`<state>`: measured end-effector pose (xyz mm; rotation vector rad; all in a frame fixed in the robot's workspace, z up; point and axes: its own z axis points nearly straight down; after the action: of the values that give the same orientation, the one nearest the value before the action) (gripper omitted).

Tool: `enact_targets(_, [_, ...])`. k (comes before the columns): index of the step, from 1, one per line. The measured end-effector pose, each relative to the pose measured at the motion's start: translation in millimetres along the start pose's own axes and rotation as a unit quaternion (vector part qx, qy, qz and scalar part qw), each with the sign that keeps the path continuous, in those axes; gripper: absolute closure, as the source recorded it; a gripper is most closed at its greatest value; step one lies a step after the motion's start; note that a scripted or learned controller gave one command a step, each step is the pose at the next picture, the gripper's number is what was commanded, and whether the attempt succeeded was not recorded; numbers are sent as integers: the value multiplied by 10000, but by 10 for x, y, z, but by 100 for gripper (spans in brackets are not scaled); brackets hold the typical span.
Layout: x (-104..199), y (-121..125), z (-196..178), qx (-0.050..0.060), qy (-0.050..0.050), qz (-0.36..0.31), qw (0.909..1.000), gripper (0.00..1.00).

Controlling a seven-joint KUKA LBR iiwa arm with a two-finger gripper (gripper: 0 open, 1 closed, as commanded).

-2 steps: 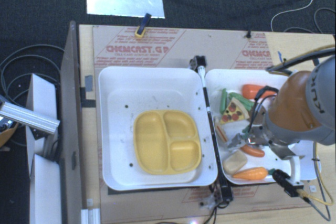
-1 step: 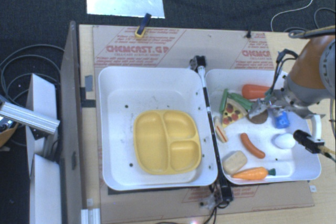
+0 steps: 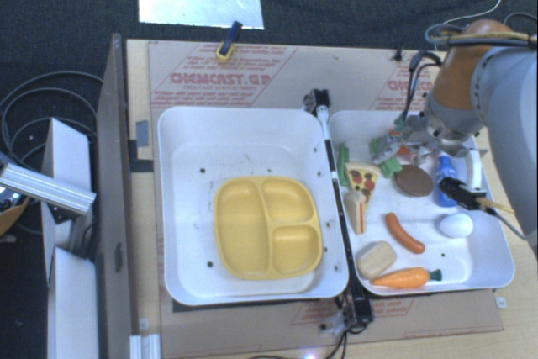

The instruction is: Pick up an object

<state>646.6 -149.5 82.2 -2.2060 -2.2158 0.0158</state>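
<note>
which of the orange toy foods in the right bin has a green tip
The carrot, lying along the near edge of the right bin, with a green stub at its right end. The sausage above it is plain orange-red, no green.

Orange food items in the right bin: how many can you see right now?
2. The carrot lies along the near wall of the right bin; the sausage sits just above it, mid-bin. The arm covers the far corner, so more may be hidden.

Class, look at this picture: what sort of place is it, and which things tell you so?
Probably a robot test bench, not a kitchen: a grey arm's gripper over a shallow white bin of toy food such as an orange plastic carrot, beside a yellow divided plate.
</note>
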Motion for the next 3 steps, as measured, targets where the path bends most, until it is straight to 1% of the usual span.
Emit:
enact_targets(1, [-20, -8, -108, -44, -17, -8, 10000, 100])
enact_targets(2, [-16, -12, -103, -36, -14, -10, 10000, 0])
enact_targets(3, [-214, -281, -11, -86, -22, 28, 10000, 0])
